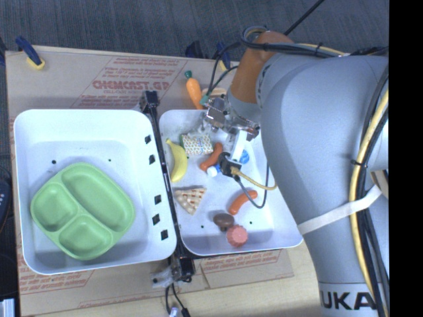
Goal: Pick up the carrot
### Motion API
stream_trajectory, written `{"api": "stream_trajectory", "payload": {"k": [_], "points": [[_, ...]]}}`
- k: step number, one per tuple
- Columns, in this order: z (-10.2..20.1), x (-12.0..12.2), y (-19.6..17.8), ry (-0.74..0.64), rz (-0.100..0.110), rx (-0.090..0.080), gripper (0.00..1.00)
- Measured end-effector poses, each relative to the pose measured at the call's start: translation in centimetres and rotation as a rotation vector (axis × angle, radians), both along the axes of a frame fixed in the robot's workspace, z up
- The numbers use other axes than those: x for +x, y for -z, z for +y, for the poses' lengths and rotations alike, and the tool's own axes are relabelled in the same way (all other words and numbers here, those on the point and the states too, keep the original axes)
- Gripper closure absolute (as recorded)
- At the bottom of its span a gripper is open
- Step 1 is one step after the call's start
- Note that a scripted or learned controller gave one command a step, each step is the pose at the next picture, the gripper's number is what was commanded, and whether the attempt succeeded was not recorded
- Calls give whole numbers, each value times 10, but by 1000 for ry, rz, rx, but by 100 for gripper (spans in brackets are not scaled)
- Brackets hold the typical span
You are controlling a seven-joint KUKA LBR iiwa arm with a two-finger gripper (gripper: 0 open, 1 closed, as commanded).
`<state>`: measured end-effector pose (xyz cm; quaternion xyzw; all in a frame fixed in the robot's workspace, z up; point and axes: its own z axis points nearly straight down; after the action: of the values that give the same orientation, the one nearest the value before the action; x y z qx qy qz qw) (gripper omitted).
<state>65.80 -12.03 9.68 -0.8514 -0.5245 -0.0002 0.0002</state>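
At the near edge of the right bin (pixel 277 240), I log a pink round piece (pixel 238 236), a brown lump (pixel 223 220) and a waffle wedge (pixel 190 197). Mid-bin: banana (pixel 177 161) and an orange sausage-shaped piece (pixel 242 200). The pincer (pixel 225 147) hangs over the bin's far half (open or closed, I cannot tell). Farthest: the carrot (pixel 193 92), lying on the bench just beyond the bin's far rim. I judge it light, stiff and smooth; best grasped across its thicker middle.

carrot (pixel 193 92): outside right bin (pixel 277 233), far rim | gripper (pixel 223 152): over bin
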Motion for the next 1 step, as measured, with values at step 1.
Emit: {"api": "stream_trajectory", "payload": {"k": [1], "points": [[0,1,-12,-7,0,-2,100]]}}
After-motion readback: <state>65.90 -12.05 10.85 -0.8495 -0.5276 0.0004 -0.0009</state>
